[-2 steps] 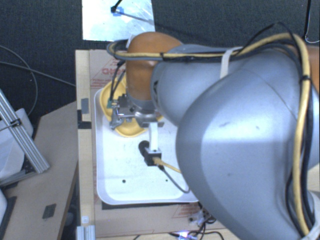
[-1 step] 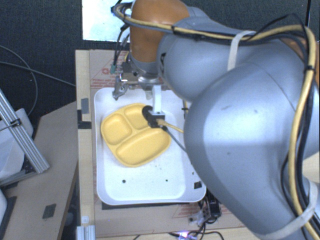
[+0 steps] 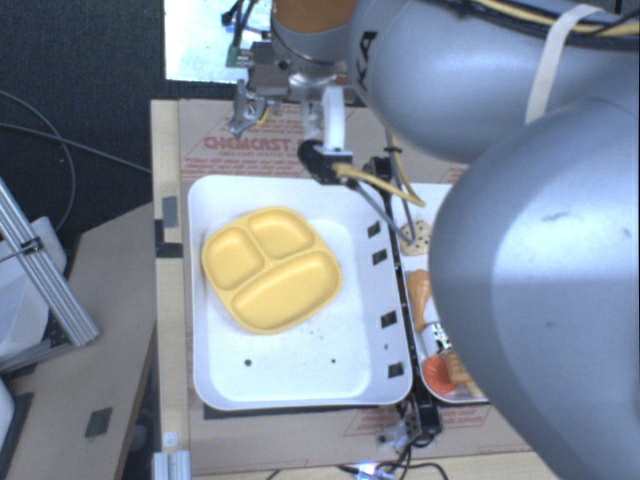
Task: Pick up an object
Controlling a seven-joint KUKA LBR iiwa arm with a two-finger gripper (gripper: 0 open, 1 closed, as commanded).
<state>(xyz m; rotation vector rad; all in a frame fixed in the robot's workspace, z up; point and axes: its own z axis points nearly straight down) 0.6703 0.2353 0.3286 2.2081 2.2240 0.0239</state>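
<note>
A yellow plastic plate with three compartments point(image 3: 271, 268) lies flat in the upper half of the left shallow white bin point(image 3: 300, 368), turned at a slant to the bin's walls. The grey arm with its orange band point(image 3: 470, 88) reaches in from the right and covers most of the right white bin point(image 3: 425, 230), where an orange, carrot-like piece point(image 3: 418, 293), a pale speckled round piece point(image 3: 414, 234) and a red-and-orange piece point(image 3: 445, 373) peek out along the bin's left side. The claw point(image 3: 287, 118) hangs above the far edge of the left bin, over the cardboard sheet point(image 3: 245, 143) on the counter; its two fingers stand apart with nothing between them.
</note>
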